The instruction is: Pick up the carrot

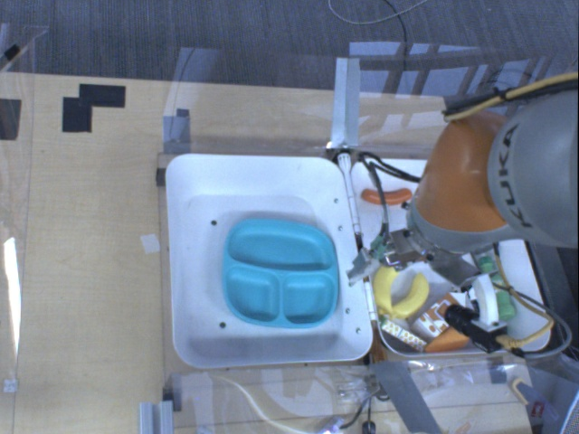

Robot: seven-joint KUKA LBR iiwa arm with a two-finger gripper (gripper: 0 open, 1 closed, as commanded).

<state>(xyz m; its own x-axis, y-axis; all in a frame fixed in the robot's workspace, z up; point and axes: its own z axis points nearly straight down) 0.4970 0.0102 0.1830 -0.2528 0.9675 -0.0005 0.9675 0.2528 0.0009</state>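
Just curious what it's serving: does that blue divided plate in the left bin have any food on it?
Empty. The blue plate lies flat in the left bin, all three compartments showing bare blue.

You see a pale wooden tabletop (81, 269) with black tape marks (90, 105), and beyond it grey carpet (181, 12) crossed by a thin cable (398, 12).

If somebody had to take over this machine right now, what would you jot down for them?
Gripper: low in the right bin, beside the banana; finger state unclear.
Carrot: probably the orange piece at the bin's near edge, partly hidden, not held.
Left bin: holds the blue divided plate.
Done: nothing yet.
Left: grasp and lift the carrot.
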